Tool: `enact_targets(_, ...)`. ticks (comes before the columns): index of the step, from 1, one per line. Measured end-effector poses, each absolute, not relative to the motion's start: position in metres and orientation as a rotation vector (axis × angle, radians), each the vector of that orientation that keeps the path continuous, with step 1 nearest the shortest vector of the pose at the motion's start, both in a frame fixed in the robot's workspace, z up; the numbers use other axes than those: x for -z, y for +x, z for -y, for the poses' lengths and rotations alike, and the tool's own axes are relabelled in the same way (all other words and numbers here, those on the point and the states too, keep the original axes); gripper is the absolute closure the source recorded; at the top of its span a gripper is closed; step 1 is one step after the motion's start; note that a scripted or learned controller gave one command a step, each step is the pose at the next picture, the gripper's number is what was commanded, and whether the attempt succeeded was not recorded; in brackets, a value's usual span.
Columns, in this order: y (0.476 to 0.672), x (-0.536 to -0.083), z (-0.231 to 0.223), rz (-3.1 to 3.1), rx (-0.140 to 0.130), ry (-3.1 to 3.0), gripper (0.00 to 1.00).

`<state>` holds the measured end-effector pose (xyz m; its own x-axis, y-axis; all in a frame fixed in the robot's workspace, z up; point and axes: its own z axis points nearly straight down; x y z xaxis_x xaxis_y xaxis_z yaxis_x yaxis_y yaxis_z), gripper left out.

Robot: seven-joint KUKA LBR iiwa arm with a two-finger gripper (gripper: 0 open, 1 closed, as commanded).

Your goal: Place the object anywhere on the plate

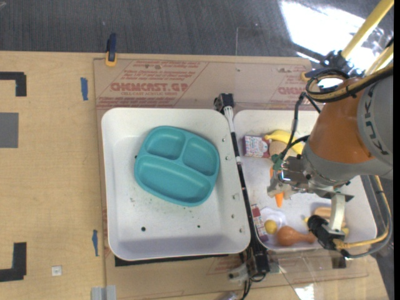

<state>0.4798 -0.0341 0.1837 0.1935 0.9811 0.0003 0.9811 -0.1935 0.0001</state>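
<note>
Teal plate (176, 165) in left bin (119, 186), arm (340, 142) hiding right bin's (259, 186) items

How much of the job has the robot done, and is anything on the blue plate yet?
Nothing looks done: the teal plate in the left bin has no object on it. The arm's gripper is over the right bin, among small things such as a carrot, a banana and a small box. I can't tell whether it has picked one up. Carrying an object across to the plate is left.
</note>
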Motion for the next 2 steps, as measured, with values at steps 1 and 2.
enact_targets(1, 0.481, -0.226, -0.032, 1.619, 0.0, -2.692, 1.0)
enact_targets(2, 0.51, -0.235, -0.097, 1.136, -0.004, -2.927, 1.0)
